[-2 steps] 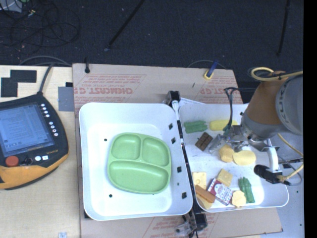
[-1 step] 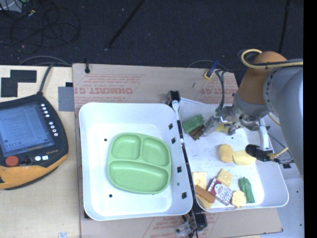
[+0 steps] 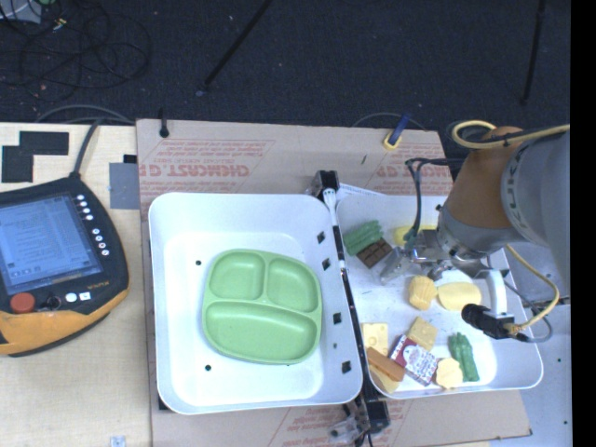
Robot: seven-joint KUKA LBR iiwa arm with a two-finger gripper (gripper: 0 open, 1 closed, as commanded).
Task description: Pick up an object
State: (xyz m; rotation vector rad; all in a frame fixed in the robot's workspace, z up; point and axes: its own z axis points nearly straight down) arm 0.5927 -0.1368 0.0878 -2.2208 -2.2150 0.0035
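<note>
Camera view: the gripper [image 3: 407,261] hangs low in the right bin [image 3: 521,375], whether open or closed I cannot tell. The nearest candidate, a yellow corn piece [image 3: 422,292], lies at its five o'clock. Crowded toys risk a glancing, empty grasp.

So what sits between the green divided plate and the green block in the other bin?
In the camera view, only the bins' adjoining white walls with black clips lie between the green divided plate and the green block.
</note>
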